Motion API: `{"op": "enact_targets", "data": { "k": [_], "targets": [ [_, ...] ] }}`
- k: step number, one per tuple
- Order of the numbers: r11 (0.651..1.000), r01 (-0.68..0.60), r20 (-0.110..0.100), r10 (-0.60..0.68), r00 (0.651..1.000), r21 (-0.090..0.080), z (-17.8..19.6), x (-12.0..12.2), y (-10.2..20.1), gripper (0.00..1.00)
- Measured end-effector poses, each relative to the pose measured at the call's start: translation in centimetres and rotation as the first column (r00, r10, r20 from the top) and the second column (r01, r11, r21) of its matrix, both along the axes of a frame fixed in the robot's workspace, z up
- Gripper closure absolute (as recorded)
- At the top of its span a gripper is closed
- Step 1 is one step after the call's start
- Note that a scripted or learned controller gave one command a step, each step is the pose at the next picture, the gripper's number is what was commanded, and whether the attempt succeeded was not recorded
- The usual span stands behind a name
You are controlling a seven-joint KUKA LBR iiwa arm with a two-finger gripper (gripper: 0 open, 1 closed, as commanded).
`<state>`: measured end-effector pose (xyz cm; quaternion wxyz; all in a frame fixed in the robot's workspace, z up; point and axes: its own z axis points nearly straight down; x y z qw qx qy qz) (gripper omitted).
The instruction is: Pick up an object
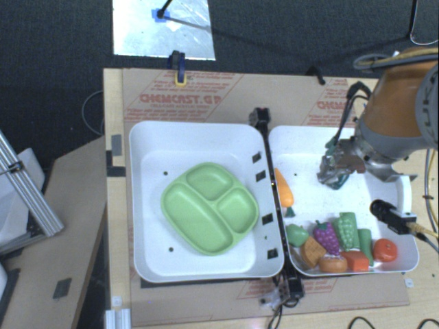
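Camera view, looking down at a slant. The arm (pixel 401 108) is reaching in from the right, grey with an orange band. Its gripper (pixel 334 173) is hovering over the right bin (pixel 302 146), above bare white floor. Whether it is apart or together: cannot tell, the tip is too blurred.

Toy food is lying along the right bin's near edge: a carrot (pixel 284 190) against the divider, a green pepper (pixel 297 235), purple grapes (pixel 328 236), a tomato (pixel 385 250) at the far right. All are sitting well apart from the gripper.

A green divided plate (pixel 209 208) is resting in the left bin (pixel 147 149).
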<state>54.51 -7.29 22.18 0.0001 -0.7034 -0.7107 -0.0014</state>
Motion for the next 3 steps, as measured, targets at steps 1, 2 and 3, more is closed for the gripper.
{"op": "enact_targets", "data": {
  "k": [1,2,3],
  "targets": [
    [1.000,-0.001,0.001,0.001,1.000,0.000,-0.3,1.9,6.1,1.00],
    [1.000,-0.001,0.001,0.001,1.000,0.001,0.5,3.5,12.2,1.00],
    [1.000,0.001,0.000,-0.001,1.000,0.000,1.1,3.4,16.0,1.00]
  ]
}}
